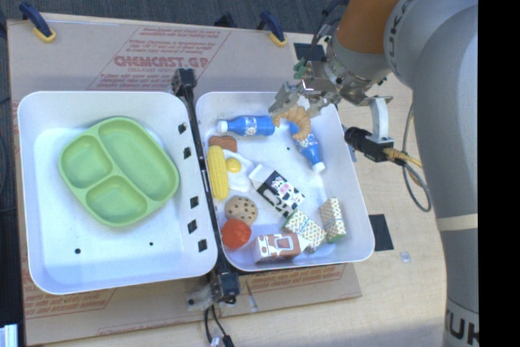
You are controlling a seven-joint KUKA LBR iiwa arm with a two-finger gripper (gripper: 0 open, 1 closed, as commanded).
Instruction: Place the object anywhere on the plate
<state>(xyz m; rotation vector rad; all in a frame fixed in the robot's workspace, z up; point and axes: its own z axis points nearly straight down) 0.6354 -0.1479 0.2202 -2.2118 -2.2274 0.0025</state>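
Since the green plate [119, 171] in the left bin [32, 199] carries nothing in any of its three wells, we judge the task barely begun: no toy has been lifted, and the pick, the carry and the drop all remain.

Starting at the near edge, around six o'clock of the right bin [357, 236], we find a small brown carton [278, 247], a red tomato [236, 234] and a cookie [241, 210], with two patterned packets [318, 226] toward five o'clock. Mid-bin lie a black-and-white milk carton [281, 193] and a corn cob [218, 171] along the nine o'clock wall. Farther back, a blue bottle [249, 126] rests on its side at eleven o'clock, and a second blue bottle [309, 149] slants at one o'clock beside a tan croissant-like toy [298, 119].

At the far rim, twelve to one o'clock, the gripper [302, 97] hovers over that tan toy and bottle. We cannot tell whether its claw is spread or pinched, nor which toy it targets.

For room, the toys are crowded and the far wall sits close under the wrist. The black clips on the divider [193, 175] between bins lie across the route at nine o'clock, so we expect a lift over them. Beyond, the plate offers wide open landing space.
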